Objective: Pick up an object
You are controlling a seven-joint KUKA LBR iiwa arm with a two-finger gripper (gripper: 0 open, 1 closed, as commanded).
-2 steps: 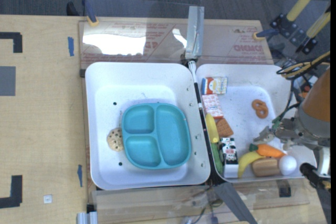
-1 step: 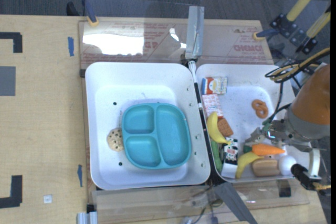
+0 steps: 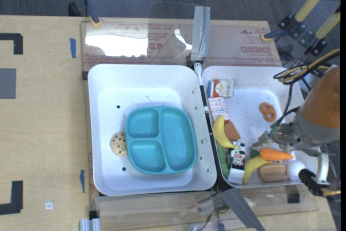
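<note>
Two white bins side by side on tabletop (image 3: 43, 116). We see left bin (image 3: 102, 89) holding teal divided tray (image 3: 160, 139), cookie (image 3: 118, 143) touching tray at 9 o'clock. Right bin (image 3: 246, 81) holds pretzel (image 3: 267, 111), carton (image 3: 221, 88), bananas (image 3: 221, 132), carrot (image 3: 274, 154), brown block (image 3: 272, 172). Tool (image 3: 268, 138) low over bin's 4 o'clock area, just above carrot; we cannot tell finger opening, nothing visibly gripped.

Toy food (image 3: 254, 162) crowding right bin (image 3: 246, 79)
</note>
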